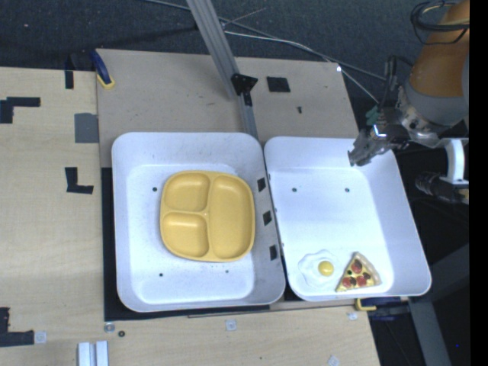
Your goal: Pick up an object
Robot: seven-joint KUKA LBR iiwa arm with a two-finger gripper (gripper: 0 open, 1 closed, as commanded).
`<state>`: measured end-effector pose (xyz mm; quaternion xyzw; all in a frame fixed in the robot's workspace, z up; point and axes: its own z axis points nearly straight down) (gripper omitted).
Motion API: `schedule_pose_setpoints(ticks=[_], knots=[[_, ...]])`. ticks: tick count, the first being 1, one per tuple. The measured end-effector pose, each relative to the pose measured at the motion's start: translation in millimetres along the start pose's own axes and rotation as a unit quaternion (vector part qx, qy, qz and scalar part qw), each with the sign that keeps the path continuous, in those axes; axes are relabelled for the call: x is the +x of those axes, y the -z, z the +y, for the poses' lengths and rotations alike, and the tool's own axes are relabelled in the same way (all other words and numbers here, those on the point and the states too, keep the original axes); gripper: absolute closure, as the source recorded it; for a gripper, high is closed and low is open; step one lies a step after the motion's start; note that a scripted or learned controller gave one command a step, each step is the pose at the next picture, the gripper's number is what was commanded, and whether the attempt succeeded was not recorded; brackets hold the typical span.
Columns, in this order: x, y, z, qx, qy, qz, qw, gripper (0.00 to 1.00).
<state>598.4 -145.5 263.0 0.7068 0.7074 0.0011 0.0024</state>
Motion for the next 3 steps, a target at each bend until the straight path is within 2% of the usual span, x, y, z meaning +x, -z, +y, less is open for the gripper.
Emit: schedule_pose_setpoints(ticks=[1,3], knots=[[46,-13,-7,0.004,0.002,0.001,1.0,1.0],[155,-35,-20,0.004,0.003,0.001,1.0,1.0]])
